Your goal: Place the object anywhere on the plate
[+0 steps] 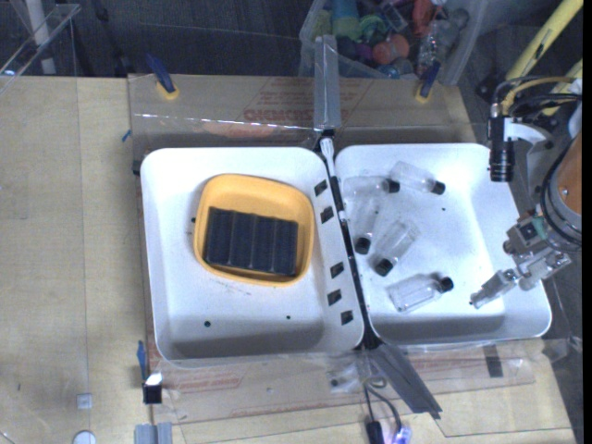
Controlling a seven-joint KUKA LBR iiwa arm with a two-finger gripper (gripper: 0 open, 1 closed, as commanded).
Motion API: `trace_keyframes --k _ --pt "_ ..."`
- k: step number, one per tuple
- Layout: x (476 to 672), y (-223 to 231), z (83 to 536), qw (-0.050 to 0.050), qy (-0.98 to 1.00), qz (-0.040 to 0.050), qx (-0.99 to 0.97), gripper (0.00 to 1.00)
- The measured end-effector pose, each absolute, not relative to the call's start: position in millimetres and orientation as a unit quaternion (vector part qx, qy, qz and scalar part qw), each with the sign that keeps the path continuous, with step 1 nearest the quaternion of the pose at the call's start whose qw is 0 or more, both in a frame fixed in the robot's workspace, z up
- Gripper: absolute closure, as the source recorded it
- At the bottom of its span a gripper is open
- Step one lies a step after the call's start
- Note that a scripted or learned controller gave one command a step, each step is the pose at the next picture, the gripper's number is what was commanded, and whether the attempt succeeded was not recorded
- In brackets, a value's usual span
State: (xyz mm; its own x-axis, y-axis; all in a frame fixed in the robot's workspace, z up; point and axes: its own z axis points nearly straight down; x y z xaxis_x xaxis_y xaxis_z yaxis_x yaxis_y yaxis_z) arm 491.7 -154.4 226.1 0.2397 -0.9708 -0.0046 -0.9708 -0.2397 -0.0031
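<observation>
So you're at the picking stage here, nothing grabbed yet. The tool (pixel 490 289) hangs over the right edge of the right-hand white bin (pixel 467 169), and honestly I can't tell how it's set, it's too small and blurry.

The things to pick are the clear plastic bottles with black caps, all lying on their sides in that same bin. The closest one (pixel 418 291) is just left of the tool, cap pointing toward it. More bottles (pixel 393 243) sit further left, bunched up toward the divider (pixel 339 239) between the two bins.

I'd go for the near one since it lies apart from the rest. Come down across its body, not the cap, because a round bottle will probably roll if you nudge it off-centre.

The yellow rounded plate with the dark ribbed insert (pixel 252 229) is well left of the tool, in the left-hand bin. You'll want to lift high enough to clear the divider. The plate has bare bin floor all round it, so landing there is forgiving.
</observation>
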Motion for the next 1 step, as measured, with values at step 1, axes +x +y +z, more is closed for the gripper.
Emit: trace_keyframes --k 1 --pt "485.8 -133.4 232.0 0.003 0.504 0.0013 -0.863 0.00"
